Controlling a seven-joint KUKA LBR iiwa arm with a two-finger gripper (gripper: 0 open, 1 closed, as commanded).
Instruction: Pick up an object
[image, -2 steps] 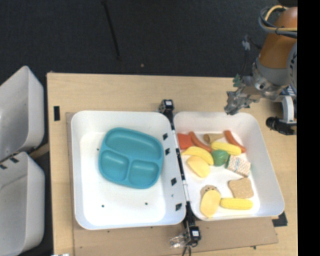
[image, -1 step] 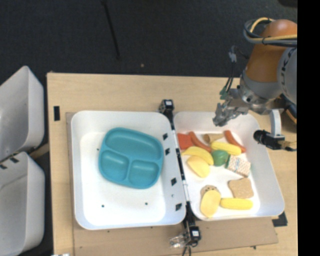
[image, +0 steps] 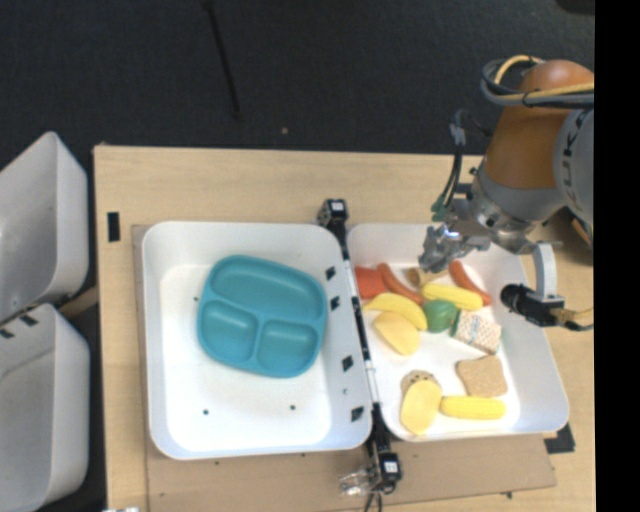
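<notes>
The right bin (image: 530, 400) holds several toy foods: an orange carrot-like piece (image: 385, 281), a yellow banana (image: 452, 295), a green piece (image: 440, 316), a yellow lump (image: 397, 331), a cracker (image: 477, 331), a brown toast slice (image: 482, 376), another yellow banana (image: 472, 407) and a yellow piece (image: 420, 405). My gripper (image: 436, 255) hangs over the back of this bin, just above the banana and a red sausage (image: 467, 277). Nothing shows between its fingers.
The left bin (image: 170, 400) holds a teal divided plate (image: 262, 315). A black clip (image: 332, 212) sits at the top of the wall between the bins. White blocks (image: 35, 230) stand at the far left. The arm's orange band (image: 530, 130) is at the upper right.
</notes>
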